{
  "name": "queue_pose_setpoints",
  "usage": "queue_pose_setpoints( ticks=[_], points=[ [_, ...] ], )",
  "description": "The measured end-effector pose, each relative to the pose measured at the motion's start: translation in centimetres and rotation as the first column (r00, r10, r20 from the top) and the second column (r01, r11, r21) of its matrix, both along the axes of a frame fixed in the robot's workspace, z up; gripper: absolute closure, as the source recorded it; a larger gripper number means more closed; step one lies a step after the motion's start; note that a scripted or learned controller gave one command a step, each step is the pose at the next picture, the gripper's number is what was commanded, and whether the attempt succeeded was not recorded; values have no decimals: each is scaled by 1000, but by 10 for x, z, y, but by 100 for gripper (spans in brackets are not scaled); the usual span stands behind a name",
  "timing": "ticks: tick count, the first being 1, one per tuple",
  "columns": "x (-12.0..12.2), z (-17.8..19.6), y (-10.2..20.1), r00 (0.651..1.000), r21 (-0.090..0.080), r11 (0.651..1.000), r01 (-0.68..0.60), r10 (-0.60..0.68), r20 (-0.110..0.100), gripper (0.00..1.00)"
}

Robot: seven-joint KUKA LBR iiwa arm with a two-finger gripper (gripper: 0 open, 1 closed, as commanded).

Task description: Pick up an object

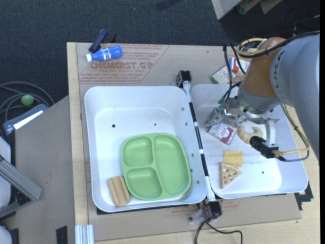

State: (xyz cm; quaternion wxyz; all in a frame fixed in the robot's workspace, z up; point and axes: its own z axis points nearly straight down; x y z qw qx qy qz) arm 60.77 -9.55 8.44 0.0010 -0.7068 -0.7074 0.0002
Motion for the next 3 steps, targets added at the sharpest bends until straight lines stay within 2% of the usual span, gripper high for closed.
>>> queue_pose_setpoints(
  ticks=[1,2,3],
  points=[
    [-58,0,-19,1000,-1,1000,2,-2,0,0],
    [-123,0,-4,1000,0,1000,2,-2,-1,0],
    [-29,1,-25,1000,-1,1000,0,0,2,0]
  ],
)
